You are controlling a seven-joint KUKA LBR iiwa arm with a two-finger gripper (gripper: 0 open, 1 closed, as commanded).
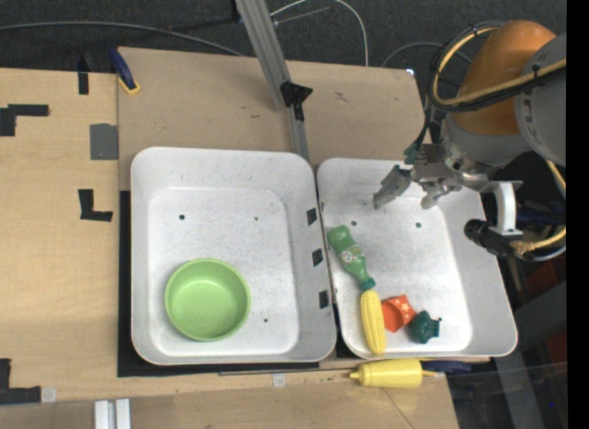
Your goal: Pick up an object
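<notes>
Two bins, six small objects

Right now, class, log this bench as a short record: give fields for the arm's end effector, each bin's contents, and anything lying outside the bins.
end effector: open, nothing between its fingers, above the far end of the right bin
left bin: one green bowl, upright, near corner
right bin: green bottle, yellow corn cob, orange piece, dark green piece, clustered at the near end
corn and orange piece: touching
outside bins: yellow bottle lying on the bench by the right bin's near edge
</notes>
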